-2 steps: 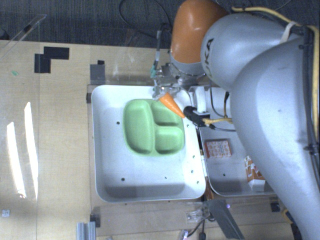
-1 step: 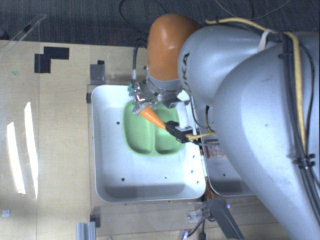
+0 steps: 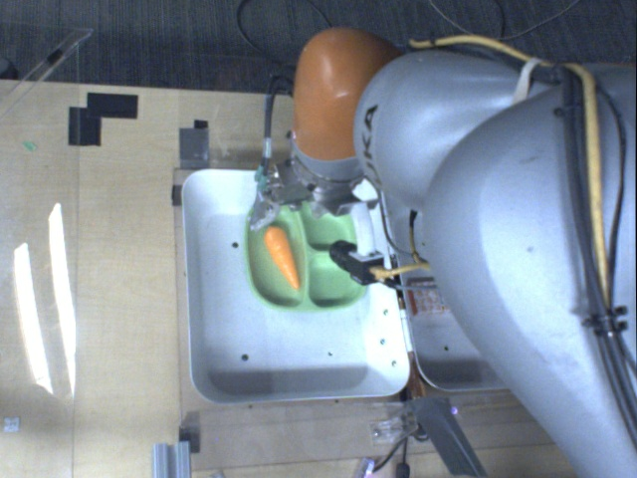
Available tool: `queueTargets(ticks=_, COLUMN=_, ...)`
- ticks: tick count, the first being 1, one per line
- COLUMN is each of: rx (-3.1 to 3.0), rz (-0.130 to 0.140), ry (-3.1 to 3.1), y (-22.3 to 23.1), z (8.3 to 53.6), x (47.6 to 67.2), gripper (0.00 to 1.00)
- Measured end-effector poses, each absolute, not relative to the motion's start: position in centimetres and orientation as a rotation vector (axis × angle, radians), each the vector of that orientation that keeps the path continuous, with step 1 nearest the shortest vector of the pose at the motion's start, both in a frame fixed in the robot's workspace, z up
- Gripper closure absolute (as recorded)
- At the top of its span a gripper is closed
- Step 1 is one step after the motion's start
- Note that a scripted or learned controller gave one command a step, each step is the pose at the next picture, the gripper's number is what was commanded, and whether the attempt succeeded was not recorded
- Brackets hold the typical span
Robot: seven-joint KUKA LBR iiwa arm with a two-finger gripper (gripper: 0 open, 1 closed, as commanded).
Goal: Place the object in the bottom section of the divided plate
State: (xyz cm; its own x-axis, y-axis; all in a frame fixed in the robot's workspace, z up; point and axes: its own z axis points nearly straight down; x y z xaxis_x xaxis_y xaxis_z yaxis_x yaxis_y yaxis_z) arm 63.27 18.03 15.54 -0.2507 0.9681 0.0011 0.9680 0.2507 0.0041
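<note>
Judging by the layout, placing step in hand. Small orange plastic carrot point(image 3: 283, 257) lying flat inside the pale green divided plastic plate point(image 3: 328, 294), in the long left compartment, thick end far, tip pointing near and slightly right. Just left of the ridge splitting the plate. Plate seated in the far half of the left shallow white bin point(image 3: 229, 361), on the light wooden desk point(image 3: 100, 267).

To do the step well:
- Settle first the meaning of "bottom" on this plate. Likely the near end, reached by both the long left compartment and a smaller one on the right.
- If satisfied with the carrot's spot, withdraw straight up, with no sideways drag across plate or carrot.
- If not, descend centred on the carrot's thick middle, closing across its width rather than along its length.
- Lift clear of the ridge, then lower almost to the compartment floor before letting go, to avoid a roll or bounce.
- Beware of nudging the plate, probably light enough to slide in the bin.

End effector point(image 3: 289, 199) hovering over the plate's far rim, just above and beyond the carrot's thick end, below the orange-banded wrist. Contact with the carrot not discernible. Cannot tell whether clenched or released, being masked by the wrist housing, so no grasp claimed.
</note>
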Motion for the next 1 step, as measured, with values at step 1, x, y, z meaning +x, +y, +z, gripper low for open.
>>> queueTargets(ticks=1, rx=2.051, rz=0.018, ry=2.380, y=13.22, z=11.35, x=63.93, gripper=0.00)
